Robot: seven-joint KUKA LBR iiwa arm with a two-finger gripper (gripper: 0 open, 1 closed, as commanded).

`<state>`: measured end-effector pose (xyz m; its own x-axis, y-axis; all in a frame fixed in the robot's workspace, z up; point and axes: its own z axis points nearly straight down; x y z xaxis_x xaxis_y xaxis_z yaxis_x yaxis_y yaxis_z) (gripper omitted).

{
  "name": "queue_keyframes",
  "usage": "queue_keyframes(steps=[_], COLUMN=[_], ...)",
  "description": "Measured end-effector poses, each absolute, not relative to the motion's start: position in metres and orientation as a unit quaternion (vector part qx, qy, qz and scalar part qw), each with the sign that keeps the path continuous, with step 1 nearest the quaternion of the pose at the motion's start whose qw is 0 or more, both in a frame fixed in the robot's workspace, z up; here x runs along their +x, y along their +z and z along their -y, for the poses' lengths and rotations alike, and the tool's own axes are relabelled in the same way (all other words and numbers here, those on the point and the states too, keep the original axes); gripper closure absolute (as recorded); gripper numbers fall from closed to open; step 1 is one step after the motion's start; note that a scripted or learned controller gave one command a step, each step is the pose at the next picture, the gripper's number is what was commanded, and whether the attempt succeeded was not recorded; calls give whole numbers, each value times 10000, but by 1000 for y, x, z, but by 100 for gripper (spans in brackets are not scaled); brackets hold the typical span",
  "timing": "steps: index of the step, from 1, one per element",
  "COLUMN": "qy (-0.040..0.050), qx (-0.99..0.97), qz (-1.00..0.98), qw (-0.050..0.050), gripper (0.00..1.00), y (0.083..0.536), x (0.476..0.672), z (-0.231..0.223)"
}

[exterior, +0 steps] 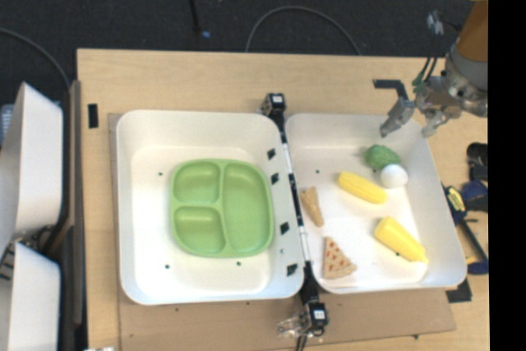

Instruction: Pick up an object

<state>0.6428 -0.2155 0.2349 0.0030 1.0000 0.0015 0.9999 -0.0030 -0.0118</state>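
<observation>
Toys (382,156) (below) open hand (413,124).

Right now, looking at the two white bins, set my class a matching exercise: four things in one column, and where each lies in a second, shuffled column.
Things:
1. light green divided plastic plate
2. triangular pizza slice toy
3. small white ball
4. grey two-finger hand

Places:
A. over the right bin's far right corner
B. near front edge of right bin
C. in the left bin
D. touching the dark green lump

Pairs: 1-C, 2-B, 3-D, 4-A
</observation>
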Motion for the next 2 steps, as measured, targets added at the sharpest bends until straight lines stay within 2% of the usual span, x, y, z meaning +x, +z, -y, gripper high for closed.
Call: queue_keyframes(steps=[1, 2], qy=[-5, 15], qx=[-7071, -7075], qz=[7072, 7067], qw=[-11, 6], gripper=[0, 0], y=[245, 183], x=[645, 645], z=[215, 220])
